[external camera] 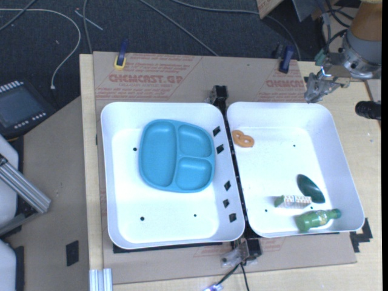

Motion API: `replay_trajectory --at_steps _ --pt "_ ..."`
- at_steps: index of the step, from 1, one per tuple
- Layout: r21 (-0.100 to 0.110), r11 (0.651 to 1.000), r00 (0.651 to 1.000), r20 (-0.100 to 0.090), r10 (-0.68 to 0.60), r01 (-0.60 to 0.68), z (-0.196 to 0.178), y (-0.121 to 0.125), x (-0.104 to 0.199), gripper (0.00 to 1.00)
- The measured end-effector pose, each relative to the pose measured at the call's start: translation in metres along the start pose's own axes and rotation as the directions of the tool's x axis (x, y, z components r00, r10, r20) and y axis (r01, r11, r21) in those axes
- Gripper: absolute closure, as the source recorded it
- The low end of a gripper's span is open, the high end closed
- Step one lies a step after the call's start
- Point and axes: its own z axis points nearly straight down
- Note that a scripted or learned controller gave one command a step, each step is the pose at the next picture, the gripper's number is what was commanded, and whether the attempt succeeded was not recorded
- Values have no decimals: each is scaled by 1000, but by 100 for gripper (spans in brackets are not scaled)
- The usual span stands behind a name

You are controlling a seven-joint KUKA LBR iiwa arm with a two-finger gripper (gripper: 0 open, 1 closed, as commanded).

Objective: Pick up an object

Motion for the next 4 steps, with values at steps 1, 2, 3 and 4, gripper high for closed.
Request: replay_trajectory --at_steps 1,2,3,4 --pt "1 1000 1000 -2 -2 2 0 -4 63 100" --pt "1 1000 1000 -2 -1 1 -3 -7 115 100" --pt "2 1000 1000 -1 -1 1 -2 -13 167 100" --pt "3 1000 1000 -1 -1 1 3 -23 220 100"
